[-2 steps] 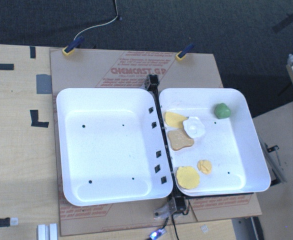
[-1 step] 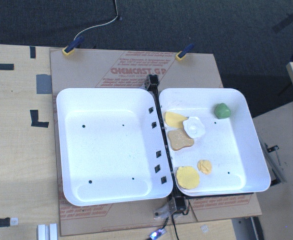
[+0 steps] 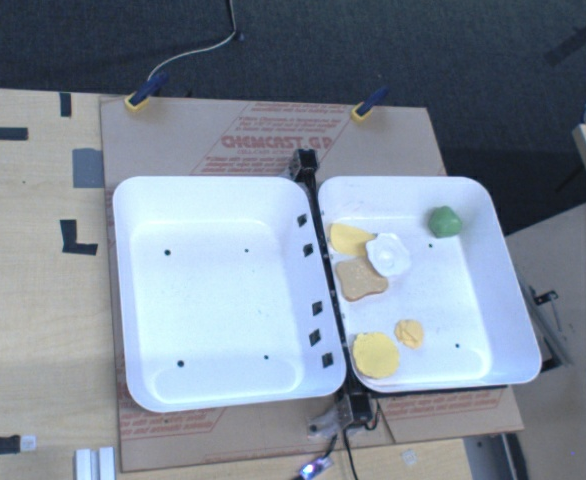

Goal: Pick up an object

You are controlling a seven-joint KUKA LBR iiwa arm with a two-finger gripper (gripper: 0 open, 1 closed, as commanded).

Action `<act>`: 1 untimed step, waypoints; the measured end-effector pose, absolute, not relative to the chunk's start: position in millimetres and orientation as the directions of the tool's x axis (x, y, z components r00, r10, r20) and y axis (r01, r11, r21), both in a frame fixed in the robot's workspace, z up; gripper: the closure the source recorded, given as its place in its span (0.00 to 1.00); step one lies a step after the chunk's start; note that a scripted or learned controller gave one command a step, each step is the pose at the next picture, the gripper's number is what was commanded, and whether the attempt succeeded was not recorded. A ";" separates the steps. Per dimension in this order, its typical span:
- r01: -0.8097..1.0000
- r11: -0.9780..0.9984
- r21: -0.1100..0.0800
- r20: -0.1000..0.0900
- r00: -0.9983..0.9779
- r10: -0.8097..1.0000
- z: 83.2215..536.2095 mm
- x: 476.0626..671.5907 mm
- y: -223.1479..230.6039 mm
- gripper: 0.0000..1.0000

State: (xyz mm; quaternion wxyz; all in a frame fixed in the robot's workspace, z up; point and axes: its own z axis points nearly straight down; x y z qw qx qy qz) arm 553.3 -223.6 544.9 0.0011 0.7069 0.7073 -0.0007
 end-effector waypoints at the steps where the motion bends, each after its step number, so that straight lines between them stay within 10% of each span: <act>1: 1.000 0.001 0.002 -0.004 -0.001 1.000 555.5 553.8 -223.2 1.00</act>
